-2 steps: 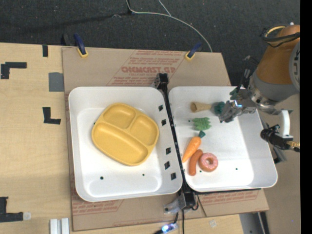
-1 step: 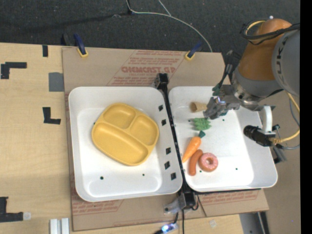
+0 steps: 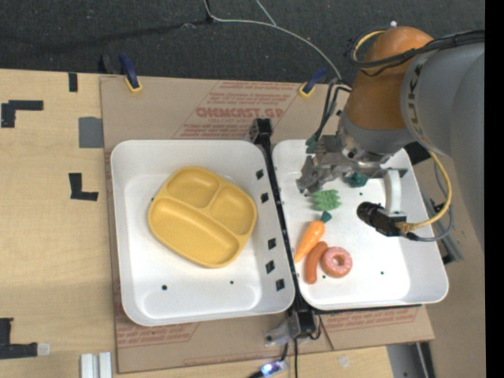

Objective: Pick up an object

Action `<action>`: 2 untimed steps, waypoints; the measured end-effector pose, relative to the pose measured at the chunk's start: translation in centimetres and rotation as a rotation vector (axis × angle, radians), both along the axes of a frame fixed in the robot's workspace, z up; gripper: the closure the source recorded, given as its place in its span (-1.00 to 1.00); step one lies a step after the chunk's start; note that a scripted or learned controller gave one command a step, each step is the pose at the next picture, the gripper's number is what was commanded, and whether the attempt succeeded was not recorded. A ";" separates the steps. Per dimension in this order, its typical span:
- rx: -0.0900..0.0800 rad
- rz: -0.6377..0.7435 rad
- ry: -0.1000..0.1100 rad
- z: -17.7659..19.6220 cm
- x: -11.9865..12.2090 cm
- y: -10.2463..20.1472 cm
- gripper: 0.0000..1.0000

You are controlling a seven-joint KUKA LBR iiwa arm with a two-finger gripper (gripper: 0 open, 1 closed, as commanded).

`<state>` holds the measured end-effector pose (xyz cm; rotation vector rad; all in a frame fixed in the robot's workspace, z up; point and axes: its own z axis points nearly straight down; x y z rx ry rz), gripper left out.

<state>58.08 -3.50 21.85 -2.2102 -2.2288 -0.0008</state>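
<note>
Two bins: shallow white plastic trays side by side, left bin (image 3: 126, 282), right bin (image 3: 409, 286).
Right bin, nearest: one pink ring-shaped toy doughnut (image 3: 338, 262), touching one red toy sausage (image 3: 313, 261); one orange toy carrot (image 3: 309, 239) just beyond.
Farther: one green leafy toy (image 3: 325, 200), beyond the carrot.
Left bin: one yellow three-compartment plate (image 3: 203, 216).
Gripper (image 3: 311, 181): just beyond the green toy; finger state hidden, cannot tell.
Teal item: mostly hidden by the wrist.

Grey arm (image 3: 441, 93) from the right, orange-banded; wrist bent downward; hand (image 3: 309, 181) low, fingers indistinct
</note>
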 end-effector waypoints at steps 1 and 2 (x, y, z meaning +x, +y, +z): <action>0.000 -0.001 -0.001 1.0 -0.5 5.1 1.00; -0.001 -0.001 0.000 1.7 -0.5 10.1 1.00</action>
